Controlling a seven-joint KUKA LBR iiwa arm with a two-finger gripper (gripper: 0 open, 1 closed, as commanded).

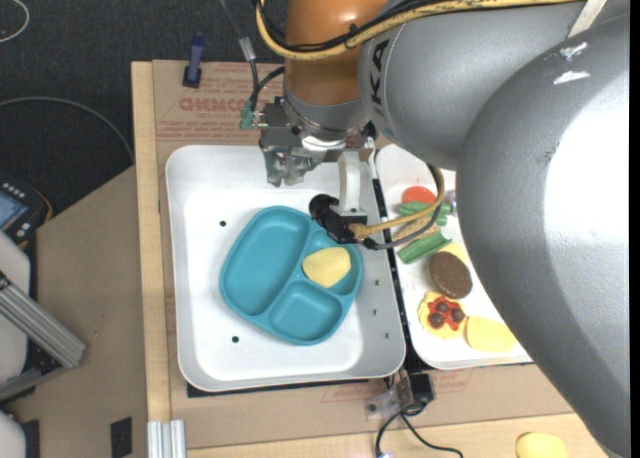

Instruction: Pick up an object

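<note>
Over the far end of the white bin [200, 246] is where my gripper [288, 164] hangs, above bare bin floor and just beyond the far rim of the teal divided plate [262, 266]. Can't tell from this angle whether the gripper is open or closed; nothing visibly in it. Best target, in my judgement, is the yellow toy food piece [326, 266]. It sits in the plate's compartment nearest the wall shared with the neighbouring bin [412, 291]. From my gripper it lies toward the bench's near edge and slightly toward the arm's side, and lower. So the move is pull back along the bin, shift a little sideways, then descend. The piece is a rounded oval with its long axis roughly across the bin, though only mildly pronounced, so closing across the short axis looks right. Risk is clipping a plate divider or rim on the way down. The brown patty [450, 274] and green pod [425, 244] in the other bin are farther off, past the wall.
</note>
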